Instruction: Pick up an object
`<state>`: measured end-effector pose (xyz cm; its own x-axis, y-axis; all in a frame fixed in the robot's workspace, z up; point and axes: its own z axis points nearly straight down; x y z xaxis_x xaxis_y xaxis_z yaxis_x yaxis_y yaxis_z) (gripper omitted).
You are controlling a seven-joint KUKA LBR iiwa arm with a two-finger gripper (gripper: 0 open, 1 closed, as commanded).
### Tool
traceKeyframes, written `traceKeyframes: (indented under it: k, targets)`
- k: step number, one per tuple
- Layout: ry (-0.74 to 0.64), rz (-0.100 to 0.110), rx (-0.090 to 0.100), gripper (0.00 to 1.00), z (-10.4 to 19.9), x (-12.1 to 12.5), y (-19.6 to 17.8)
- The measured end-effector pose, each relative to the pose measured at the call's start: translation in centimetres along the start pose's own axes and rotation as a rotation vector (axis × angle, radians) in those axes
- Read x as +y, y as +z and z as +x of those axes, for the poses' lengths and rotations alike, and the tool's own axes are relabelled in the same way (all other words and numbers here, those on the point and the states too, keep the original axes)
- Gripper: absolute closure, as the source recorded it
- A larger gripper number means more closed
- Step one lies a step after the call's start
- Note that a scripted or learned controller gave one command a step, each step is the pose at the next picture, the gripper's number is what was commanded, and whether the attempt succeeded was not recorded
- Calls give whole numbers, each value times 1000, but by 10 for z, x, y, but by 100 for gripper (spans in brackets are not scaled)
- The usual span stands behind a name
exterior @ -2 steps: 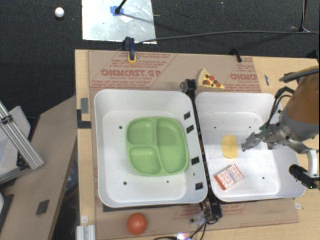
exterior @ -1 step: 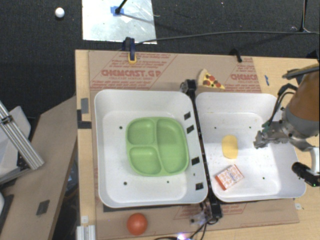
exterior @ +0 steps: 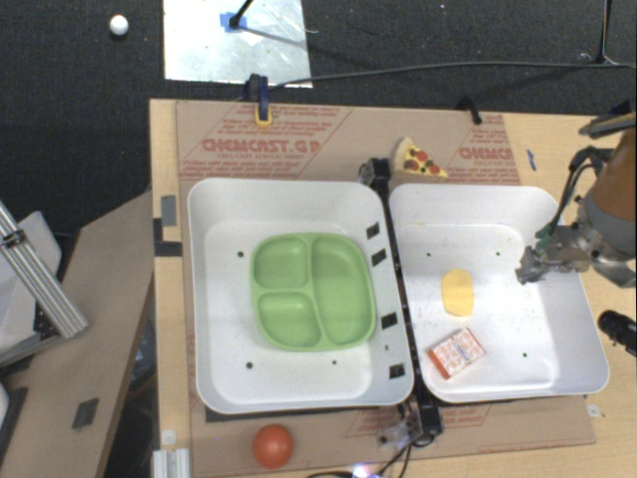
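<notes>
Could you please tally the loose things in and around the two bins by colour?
Green: 1, divided tray in the left bin
Yellow: 2, block in the right bin, pizza slice toy
Red and white: 1, small box
Orange-red: 1, ball
Total: 5

My bench (exterior: 328, 127), cardboard-topped, with two white bins side by side.
Left bin (exterior: 214, 267) and right bin (exterior: 577, 352) touch along the middle; a pizza-slice toy (exterior: 420, 159) lies behind them, an orange ball (exterior: 273, 445) in front.
</notes>
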<state>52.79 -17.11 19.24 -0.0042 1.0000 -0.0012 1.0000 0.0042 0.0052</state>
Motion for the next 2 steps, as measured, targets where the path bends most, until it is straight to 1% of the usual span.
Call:
traceKeyframes:
  k: [1, 2]
  targets:
    - [0, 0, -1, 100, 2, 0, -63]
    - [-1, 2, 0, 100, 2, 1, -92]
